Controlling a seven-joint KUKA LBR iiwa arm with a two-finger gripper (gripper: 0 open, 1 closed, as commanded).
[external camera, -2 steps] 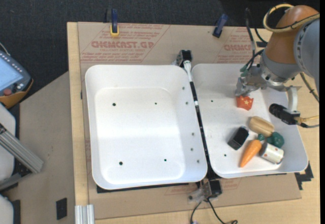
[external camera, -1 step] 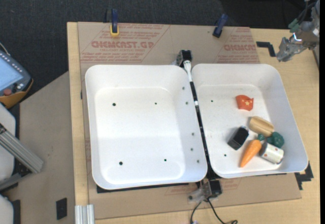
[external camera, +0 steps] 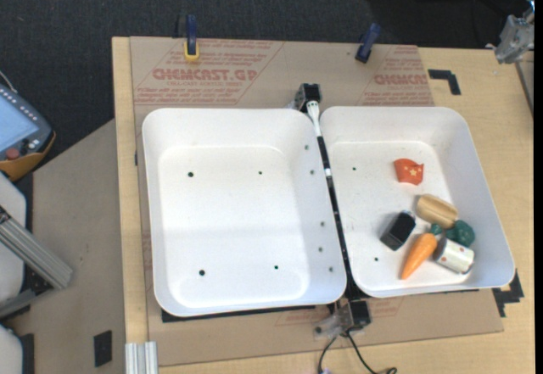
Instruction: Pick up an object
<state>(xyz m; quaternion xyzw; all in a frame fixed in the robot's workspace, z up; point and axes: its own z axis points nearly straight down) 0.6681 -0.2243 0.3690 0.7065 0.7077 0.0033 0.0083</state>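
Observation:
The right bin [external camera: 458,131] holds several small objects in its near right part. A red piece [external camera: 409,170] with yellow marks lies alone toward the middle. Below it sit a tan rounded block [external camera: 435,209], a black block [external camera: 397,231], an orange carrot [external camera: 417,254], a dark green piece [external camera: 462,233] and a white cylinder [external camera: 455,256], all packed close together. A grey part of my gripper [external camera: 516,35] pokes in at the upper right edge, high and well away from the bins.
The left bin [external camera: 161,194] stands beside the right one, with a black divider strip [external camera: 327,181] between them. Both rest on a brown board [external camera: 127,92], fixed by blue clamps [external camera: 190,31] at the back. A blue-screened device [external camera: 15,122] sits at far left.

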